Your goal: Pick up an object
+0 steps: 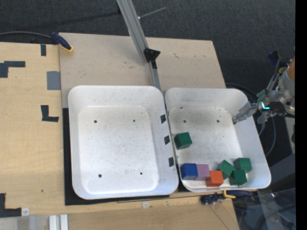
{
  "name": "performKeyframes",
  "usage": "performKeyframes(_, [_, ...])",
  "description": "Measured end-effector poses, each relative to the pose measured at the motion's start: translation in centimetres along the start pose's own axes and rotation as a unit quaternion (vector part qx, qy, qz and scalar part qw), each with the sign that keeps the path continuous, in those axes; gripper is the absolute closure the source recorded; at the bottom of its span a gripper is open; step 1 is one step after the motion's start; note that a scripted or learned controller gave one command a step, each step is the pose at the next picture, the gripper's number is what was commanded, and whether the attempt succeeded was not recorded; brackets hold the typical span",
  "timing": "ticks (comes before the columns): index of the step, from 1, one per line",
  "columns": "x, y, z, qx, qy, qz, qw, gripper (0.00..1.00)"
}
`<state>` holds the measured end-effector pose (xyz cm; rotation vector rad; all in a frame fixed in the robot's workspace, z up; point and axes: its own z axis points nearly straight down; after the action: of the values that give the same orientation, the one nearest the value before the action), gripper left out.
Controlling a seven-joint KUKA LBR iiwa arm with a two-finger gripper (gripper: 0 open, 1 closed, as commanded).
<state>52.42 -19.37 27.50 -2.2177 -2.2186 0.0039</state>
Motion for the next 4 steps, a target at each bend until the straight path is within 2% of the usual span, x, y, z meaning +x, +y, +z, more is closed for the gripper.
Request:
performKeyframes(1, [0.0, 0.1, -0.2, -0.002, 0.000, -0.001, 1.0000, 0.00])
performKeyframes(4, [1.6, 1.1, 14.2, 0.000, 0.000, -0.001, 1.0000, 0.00])
